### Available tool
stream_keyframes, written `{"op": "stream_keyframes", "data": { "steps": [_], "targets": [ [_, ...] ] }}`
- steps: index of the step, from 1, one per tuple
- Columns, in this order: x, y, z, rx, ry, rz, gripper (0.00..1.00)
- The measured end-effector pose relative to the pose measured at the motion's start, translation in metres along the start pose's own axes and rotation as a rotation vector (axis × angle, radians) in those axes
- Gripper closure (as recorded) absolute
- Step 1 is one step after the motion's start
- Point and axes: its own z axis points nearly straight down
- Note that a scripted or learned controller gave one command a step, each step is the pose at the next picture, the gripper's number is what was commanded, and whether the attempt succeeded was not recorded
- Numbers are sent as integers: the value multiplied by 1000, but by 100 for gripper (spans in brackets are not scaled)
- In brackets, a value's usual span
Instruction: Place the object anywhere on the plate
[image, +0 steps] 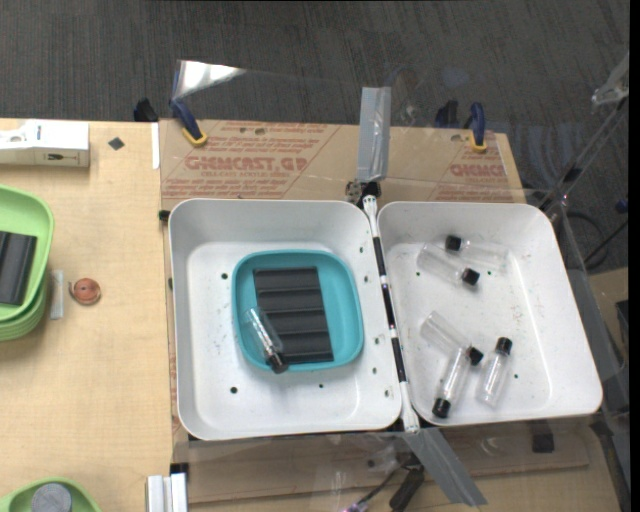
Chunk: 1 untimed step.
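Low in the right bin, three clear black-capped vials lie close together, with two more vials higher up in it. In the left bin, at mid-frame, sits a teal plate carrying a black ridged insert. One capped vial lies tilted on the plate's lower left, across the insert's edge, cap toward the bottom. Beyond both bins, printed cardboard lies flat.
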Motion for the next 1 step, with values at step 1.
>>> {"op": "stream_keyframes", "data": {
  "steps": [1],
  "targets": [
    [-7,-6,0,1,0,133,0]
  ]
}}
